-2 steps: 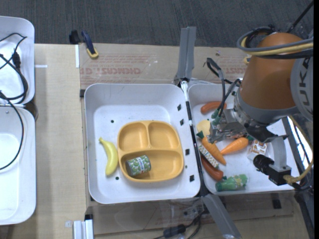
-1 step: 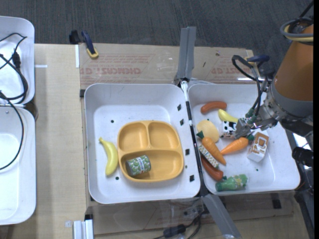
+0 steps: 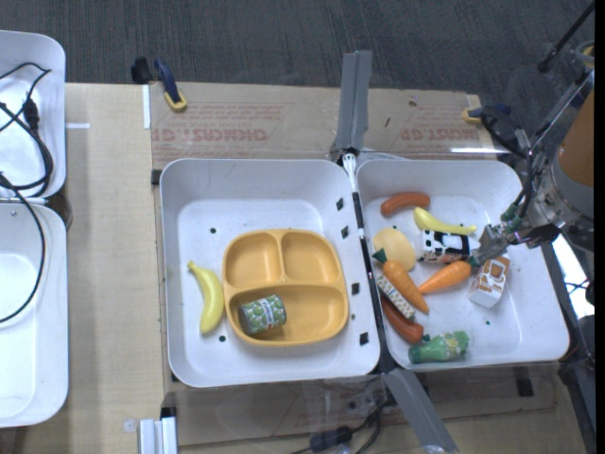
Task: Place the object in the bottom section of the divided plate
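A yellow divided plate [image 3: 284,253] rests in the left bin. In its bottom section lies a green-labelled can [image 3: 262,313] on its side. My gripper [image 3: 492,243] hangs low over the right bin, close above a small white and orange carton [image 3: 489,283] and beside the right end of an orange carrot [image 3: 446,276]. The fingers are small and dark here, and nothing shows between them.
A banana [image 3: 208,297] lies left of the plate in the left bin [image 3: 180,253]. The right bin [image 3: 539,339] holds a sausage [image 3: 405,202], a second banana [image 3: 442,223], a black and white cow toy [image 3: 444,246], another carrot [image 3: 404,286], a green packet [image 3: 440,347] and other toy foods.
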Robot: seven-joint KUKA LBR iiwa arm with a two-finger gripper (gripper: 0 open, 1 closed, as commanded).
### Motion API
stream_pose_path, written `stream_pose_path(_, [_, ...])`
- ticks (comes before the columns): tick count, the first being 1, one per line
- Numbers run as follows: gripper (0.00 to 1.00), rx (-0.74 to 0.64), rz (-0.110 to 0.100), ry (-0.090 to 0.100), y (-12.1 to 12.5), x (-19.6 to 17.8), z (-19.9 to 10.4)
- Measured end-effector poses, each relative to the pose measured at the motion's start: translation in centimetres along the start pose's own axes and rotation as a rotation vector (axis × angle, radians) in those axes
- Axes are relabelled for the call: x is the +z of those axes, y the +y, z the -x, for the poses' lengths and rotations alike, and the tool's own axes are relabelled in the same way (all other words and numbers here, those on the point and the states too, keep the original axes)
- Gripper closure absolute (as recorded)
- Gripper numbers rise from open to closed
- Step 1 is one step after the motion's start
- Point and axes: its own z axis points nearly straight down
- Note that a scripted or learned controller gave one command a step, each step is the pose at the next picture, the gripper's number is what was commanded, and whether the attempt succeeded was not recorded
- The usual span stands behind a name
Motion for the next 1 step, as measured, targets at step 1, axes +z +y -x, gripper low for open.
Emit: stream_pose_path(1, [1.00, -0.120, 0.001, 0.000, -1.23, -0.96, 5.28])
